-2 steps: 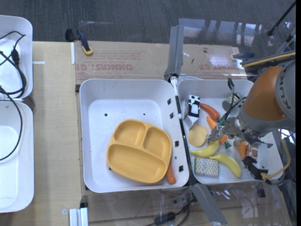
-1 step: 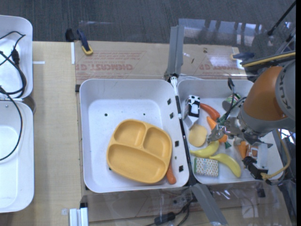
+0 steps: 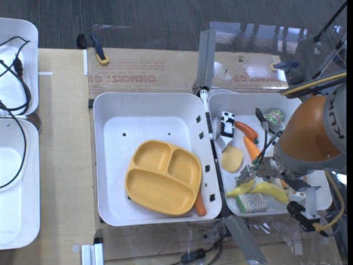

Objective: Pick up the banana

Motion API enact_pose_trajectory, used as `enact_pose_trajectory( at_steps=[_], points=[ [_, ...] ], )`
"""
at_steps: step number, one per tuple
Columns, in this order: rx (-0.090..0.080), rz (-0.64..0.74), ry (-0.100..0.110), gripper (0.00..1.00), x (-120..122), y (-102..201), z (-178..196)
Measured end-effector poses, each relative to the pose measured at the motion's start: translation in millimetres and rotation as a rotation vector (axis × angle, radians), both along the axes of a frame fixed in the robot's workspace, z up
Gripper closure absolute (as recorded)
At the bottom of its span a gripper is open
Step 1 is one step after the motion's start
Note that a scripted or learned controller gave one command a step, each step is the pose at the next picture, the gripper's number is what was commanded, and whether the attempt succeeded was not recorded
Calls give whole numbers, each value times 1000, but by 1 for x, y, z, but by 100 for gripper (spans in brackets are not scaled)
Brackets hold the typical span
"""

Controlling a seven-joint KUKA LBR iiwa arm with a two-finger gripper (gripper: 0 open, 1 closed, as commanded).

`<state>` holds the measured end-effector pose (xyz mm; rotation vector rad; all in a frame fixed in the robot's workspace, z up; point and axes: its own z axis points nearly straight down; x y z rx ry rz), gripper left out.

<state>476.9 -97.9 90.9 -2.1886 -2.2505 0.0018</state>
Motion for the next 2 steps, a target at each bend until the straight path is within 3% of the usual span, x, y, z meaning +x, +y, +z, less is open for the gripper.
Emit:
enact_pose_trajectory(
  at_steps=[1, 2],
  points=[
    [9, -78, 3, 0, 1, -50, 0],
    [3, -85, 1, 100, 1, -52, 8]
  ],
)
